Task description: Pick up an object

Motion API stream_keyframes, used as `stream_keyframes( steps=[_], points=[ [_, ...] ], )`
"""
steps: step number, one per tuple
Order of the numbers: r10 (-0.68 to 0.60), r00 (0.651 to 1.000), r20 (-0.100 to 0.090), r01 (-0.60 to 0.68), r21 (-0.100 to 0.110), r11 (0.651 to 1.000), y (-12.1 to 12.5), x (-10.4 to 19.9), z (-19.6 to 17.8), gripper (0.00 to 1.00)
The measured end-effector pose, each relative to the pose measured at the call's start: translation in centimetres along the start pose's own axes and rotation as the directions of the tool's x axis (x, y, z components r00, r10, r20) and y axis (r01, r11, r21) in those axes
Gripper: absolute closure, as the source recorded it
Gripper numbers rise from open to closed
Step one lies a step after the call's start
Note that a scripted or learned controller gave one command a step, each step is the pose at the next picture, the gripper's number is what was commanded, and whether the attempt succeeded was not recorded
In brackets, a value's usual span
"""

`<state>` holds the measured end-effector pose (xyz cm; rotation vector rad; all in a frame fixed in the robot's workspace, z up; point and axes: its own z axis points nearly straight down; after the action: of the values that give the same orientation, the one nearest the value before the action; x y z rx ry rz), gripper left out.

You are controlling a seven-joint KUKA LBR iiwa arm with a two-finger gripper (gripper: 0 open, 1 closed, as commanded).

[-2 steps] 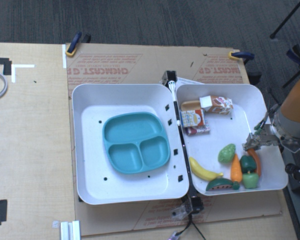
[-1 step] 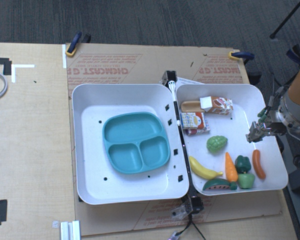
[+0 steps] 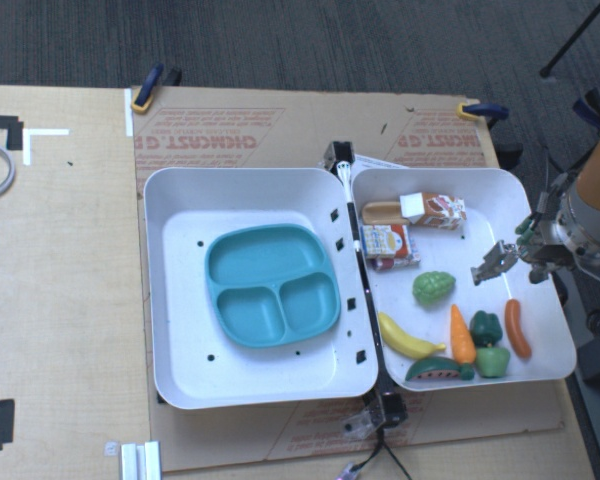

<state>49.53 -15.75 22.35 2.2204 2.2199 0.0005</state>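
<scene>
Bins sit side by side on a sheet of cardboard (image 3: 230,133) that covers the middle of the counter (image 3: 60,298). The left bin (image 3: 170,268) holds a teal divided plate (image 3: 272,285) lying flat near its centre, three compartments facing up. The right bin (image 3: 500,193) holds the toy food. Along its far edge lies a hot dog bun (image 3: 382,212) with a white-labelled packet (image 3: 438,210) just beside it, and a small printed box (image 3: 389,245) lies just in front of the bun, near the wall shared with the left bin. A green lettuce head (image 3: 434,287) sits about mid-bin. Toward the near edge, a banana (image 3: 408,337) lies by the shared wall, an orange carrot (image 3: 463,336) stands beside it, a watermelon slice (image 3: 437,371) lies against the near rim, and a green pepper (image 3: 488,328) sits above a lime-green piece (image 3: 493,362). A red sausage (image 3: 518,328) lies near the right wall. The tool (image 3: 492,265) reaches in from the right edge over the right bin, between the lettuce and the sausage, touching neither; its fingers look slightly apart with nothing between them. Two clamps (image 3: 148,86) grip the far corners of the cardboard.
</scene>
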Motion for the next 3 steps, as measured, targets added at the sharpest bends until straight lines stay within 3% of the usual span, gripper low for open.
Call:
stream_keyframes(
  steps=[1,2,3],
  points=[
    [0.003,1.0,-0.001,-0.003,0.003,1.0,-0.3,0.7,13.2,0.0],
    [0.001,1.0,-0.002,-0.001,0.003,1.0,-1.8,5.2,13.1,0.0],
    [0.005,1.0,0.001,-0.005,-0.004,1.0,-1.6,5.2,12.1,1.0]
  ],
)
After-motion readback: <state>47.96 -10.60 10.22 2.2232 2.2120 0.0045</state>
